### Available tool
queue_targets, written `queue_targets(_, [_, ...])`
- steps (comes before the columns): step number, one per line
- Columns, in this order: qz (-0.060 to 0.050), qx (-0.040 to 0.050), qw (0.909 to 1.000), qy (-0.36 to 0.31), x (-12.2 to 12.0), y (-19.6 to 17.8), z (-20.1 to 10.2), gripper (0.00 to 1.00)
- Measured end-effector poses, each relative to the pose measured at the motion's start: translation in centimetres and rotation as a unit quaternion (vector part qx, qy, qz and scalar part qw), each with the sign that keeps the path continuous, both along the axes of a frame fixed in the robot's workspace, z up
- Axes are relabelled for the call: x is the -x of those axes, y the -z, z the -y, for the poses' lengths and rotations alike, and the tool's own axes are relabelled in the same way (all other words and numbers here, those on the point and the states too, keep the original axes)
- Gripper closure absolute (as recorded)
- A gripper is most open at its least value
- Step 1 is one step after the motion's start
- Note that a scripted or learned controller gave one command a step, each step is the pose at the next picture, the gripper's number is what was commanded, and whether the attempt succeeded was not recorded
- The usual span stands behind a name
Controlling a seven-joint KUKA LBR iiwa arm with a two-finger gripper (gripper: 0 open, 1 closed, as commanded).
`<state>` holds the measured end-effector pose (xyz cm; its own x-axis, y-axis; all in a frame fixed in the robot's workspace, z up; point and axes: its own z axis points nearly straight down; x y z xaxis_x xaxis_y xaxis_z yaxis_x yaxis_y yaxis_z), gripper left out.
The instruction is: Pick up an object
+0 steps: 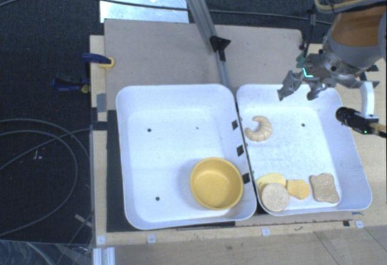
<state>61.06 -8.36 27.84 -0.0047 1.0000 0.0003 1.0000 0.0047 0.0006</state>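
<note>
The desk (157, 52) carries two shallow white bins side by side. The left bin (151, 112) holds a yellow bowl (216, 183) near its front right corner. The right bin (314, 137) holds the likeliest targets: a croissant-shaped piece (260, 128) lying alone near the divider, and along the front edge a cluster — a round cracker (275, 197), a yellow piece (271, 180) partly behind it, an orange-yellow piece (298, 189) and a bread slice (325, 188).

The arm (357, 22) hangs over the right bin's far edge. The gripper (300, 86) is spread and pinches nothing; it sits above the bin, well apart from every item.

Judgement: the approach is the step in hand. The croissant piece is the soundest choice — isolated, with bare floor around it. A clean grasp would centre over its curved body, fingers straddling the narrow width. The front cluster is packed close and risks a glancing contact. The metal pole (202, 9) crossing behind the bins lies clear of that path.
</note>
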Motion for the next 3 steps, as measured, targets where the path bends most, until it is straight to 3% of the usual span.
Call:
queue_targets(1, [0.001, 0.0001, 1.0, 0.0, 0.0, -0.1, 0.0, 0.0])
queue_targets(3, [-0.002, 0.0002, 1.0, 0.002, -1.1, 12.0, 0.5, 0.0])
